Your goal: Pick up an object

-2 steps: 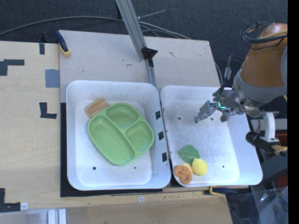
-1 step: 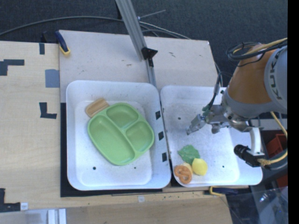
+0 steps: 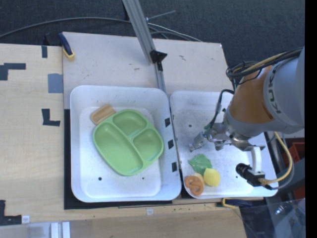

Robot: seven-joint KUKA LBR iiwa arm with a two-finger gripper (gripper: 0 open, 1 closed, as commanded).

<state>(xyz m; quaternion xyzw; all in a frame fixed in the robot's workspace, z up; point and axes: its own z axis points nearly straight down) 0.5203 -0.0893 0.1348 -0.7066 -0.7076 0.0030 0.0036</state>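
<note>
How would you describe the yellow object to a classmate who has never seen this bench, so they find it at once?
Start at the right white bin, the one the gripper reaches into. Look to its near edge, where three small things cluster. The yellow object is the round lemon-like one, right of the orange piece and below the green leafy piece.

Grey arm (image 3: 270,100) (orange band above wrist) reaches in from right; gripper (image 3: 200,140) points left, low.

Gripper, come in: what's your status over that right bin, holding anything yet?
Gripper low in right bin, nothing seen between fingers. Green leafy piece, yellow lemon, orange pretzel-like piece lie loose just below it. Nothing blocking.
</note>
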